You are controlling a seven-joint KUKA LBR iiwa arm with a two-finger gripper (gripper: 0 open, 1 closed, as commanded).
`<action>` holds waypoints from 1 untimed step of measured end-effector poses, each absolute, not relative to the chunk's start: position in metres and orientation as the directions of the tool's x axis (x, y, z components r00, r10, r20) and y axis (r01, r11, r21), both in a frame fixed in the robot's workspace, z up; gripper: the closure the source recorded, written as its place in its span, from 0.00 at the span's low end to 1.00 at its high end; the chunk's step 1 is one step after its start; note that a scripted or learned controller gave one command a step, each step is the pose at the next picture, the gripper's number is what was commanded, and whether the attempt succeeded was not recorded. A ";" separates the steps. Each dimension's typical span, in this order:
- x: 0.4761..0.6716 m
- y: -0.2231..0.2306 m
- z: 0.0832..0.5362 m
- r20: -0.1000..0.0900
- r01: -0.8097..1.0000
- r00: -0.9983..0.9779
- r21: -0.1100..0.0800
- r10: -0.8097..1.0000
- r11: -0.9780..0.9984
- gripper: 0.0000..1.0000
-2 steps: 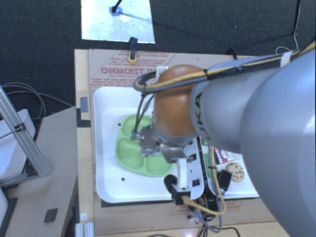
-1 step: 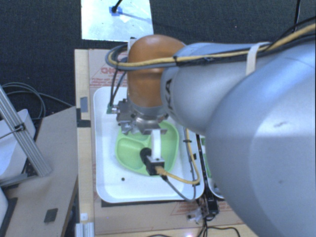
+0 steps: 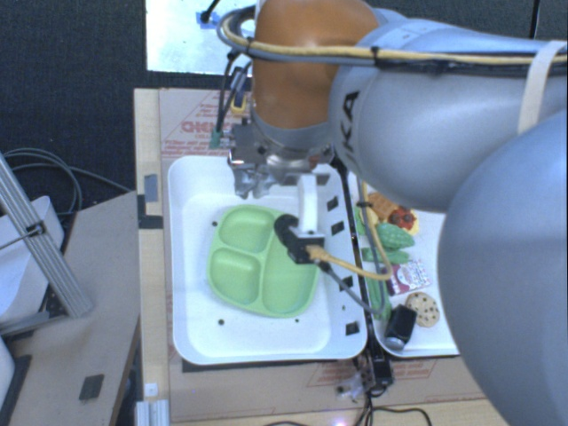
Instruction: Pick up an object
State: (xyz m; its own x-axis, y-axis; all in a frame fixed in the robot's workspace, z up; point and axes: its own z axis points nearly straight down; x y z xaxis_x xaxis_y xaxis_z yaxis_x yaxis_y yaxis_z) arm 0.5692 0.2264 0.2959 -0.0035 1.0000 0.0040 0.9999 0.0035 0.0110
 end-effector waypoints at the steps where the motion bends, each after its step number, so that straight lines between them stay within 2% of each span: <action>1: 0.545 0.235 0.406 0.007 1.000 -0.006 0.012 1.000 0.006 1.00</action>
